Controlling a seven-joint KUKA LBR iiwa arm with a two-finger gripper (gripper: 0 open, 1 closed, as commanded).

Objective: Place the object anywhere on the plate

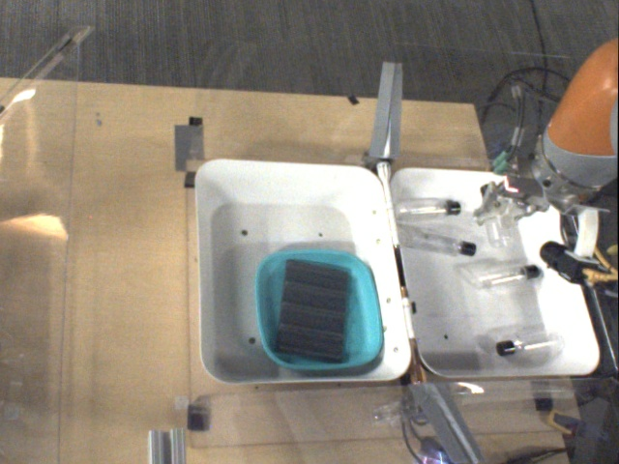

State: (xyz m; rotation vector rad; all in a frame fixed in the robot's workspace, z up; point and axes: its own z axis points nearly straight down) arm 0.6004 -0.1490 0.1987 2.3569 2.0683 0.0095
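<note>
While the grey arm with the orange band [585, 114] reaches in from the right, its end effector [501, 206] hangs over the back of the right white bin [580, 351]; I cannot tell how far it is open. Four clear plastic tubes with black caps lie in that bin, one [426, 207] near the back left. The square teal plate [366, 303], carrying a dark ribbed block [314, 309], sits in the left white bin [290, 187] on the wooden bench [97, 307].
</note>
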